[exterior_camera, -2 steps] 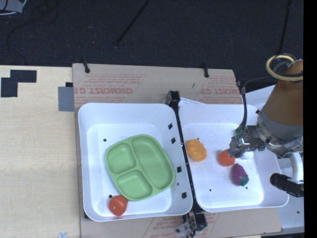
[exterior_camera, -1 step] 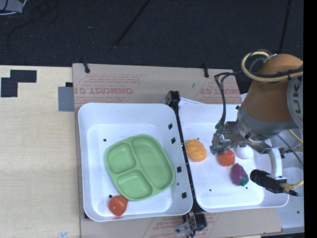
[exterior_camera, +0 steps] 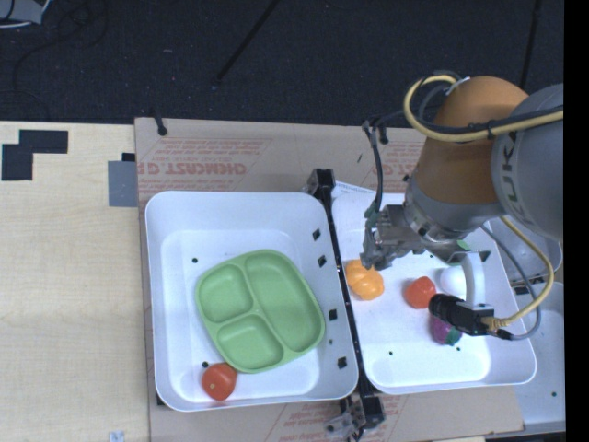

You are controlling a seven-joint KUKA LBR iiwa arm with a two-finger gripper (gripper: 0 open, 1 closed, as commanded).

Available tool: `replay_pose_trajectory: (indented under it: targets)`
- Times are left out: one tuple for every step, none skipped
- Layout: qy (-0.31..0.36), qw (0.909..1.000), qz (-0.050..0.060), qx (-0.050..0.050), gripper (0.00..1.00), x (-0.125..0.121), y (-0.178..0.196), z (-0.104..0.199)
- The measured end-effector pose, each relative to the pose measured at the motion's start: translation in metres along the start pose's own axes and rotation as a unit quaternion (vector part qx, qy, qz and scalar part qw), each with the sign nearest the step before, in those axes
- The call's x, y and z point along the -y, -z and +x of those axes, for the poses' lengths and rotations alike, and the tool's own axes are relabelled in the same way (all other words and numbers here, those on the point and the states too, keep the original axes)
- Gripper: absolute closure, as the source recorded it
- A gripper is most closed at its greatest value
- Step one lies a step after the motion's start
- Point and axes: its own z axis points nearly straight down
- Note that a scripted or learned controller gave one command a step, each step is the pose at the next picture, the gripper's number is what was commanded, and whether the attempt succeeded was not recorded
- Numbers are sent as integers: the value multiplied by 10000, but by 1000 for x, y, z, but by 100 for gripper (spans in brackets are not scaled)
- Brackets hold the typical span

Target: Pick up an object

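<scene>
In the right bin an orange-yellow fruit lies close to the left wall. My gripper hangs right over its upper edge, and its dark body hides part of the fruit's top. A small red ball-shaped fruit sits a little to the right of the orange one. A purple and green object lies further right, partly behind a black cable end. Nothing shows as lifted off the bin floor.
The left bin holds a green divided plate and a red tomato-like fruit at its front corner. A black divider rail runs between the bins. The arm's grey and orange body covers the right bin's back part.
</scene>
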Motion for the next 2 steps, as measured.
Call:
replay_pose_trajectory:
  targets:
    - [0, 10000, 1, -2, 100, -23, 5, 48]
    - [-12, 10000, 8, 9, 100, -37, -11, 92]
